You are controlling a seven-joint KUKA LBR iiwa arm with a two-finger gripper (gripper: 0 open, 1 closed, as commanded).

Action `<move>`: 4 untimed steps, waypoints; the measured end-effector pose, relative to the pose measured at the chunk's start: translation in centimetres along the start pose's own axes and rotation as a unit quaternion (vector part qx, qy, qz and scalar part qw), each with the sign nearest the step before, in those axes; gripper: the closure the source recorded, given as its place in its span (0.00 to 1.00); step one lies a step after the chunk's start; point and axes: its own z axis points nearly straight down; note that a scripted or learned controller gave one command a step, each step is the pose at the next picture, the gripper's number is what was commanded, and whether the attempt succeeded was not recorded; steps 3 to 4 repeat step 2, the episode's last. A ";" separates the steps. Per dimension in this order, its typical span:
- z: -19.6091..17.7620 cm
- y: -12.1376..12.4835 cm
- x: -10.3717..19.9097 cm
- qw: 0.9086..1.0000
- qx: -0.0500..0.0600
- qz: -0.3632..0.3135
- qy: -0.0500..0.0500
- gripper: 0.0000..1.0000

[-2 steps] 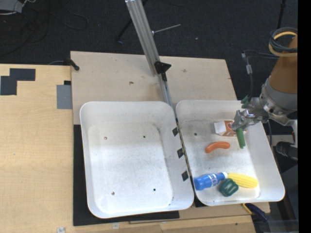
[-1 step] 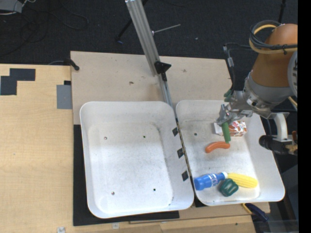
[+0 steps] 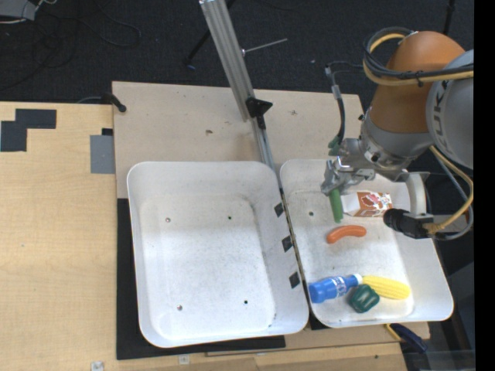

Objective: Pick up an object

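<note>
So the gripper was up over the back of the right bin, and a green stick-shaped thing hung straight down from between its fingers, so it looked clamped on that. Just beside it lay an orange sausage-like piece and a red-and-white packet. A blue bottle, yellow corn and a green block sat near the front, well out of the way.

White bins; orange sausage; blue bottle; yellow corn.

No legible text, label, brand, number or sign on anything here.
</note>
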 end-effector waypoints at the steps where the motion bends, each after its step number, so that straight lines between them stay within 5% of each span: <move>1: 0.4 1.8 5.8 1.000 0.000 -0.001 0.000 1.00; 2: 1.7 2.8 10.7 1.000 0.001 0.000 0.000 1.00; 4: 1.7 2.8 10.7 1.000 0.001 0.000 0.000 1.00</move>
